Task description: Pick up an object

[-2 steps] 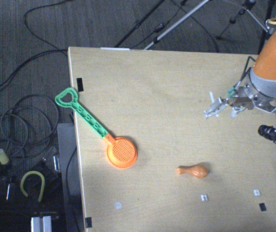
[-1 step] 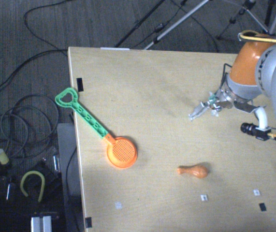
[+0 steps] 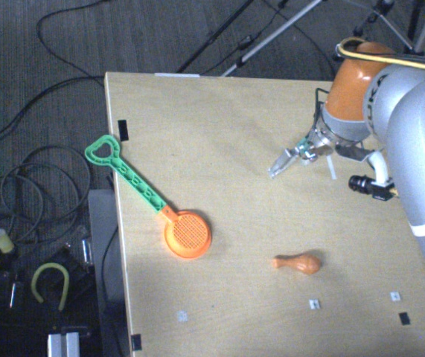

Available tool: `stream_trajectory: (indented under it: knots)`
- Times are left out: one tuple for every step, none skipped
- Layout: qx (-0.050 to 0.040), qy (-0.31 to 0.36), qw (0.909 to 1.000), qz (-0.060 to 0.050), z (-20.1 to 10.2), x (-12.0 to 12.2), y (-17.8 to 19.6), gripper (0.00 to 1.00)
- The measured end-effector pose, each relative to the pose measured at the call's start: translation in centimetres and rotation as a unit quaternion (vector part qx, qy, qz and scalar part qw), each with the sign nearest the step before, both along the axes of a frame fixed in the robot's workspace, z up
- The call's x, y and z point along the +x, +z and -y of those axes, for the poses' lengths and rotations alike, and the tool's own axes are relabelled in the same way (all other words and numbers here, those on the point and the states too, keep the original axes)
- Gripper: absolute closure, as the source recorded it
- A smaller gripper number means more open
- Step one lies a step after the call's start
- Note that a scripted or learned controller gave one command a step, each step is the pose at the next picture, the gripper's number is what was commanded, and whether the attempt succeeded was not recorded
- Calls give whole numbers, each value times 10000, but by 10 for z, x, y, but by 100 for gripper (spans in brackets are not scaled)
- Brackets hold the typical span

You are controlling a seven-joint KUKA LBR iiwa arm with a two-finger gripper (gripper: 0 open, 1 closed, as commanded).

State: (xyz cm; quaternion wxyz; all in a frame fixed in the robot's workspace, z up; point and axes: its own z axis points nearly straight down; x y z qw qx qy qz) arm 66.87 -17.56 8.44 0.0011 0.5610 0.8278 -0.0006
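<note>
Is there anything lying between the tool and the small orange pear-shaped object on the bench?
No. In the camera view, only bare bench surface lies between the tool and the orange pear-shaped object.

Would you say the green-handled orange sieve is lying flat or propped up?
Lying flat: the green-handled orange sieve rests fully on the tan board.

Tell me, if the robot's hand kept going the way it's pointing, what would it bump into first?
Probably just the bare bench top. The hand points left and slightly down in the picture. The orange-and-green strainer lies below that line, though depth is hard to judge.
</note>
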Motion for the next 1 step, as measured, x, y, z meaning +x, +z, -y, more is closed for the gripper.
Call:
stream_trajectory:
  knots:
    - [2,205,9998,-6,-31,0,0,0]
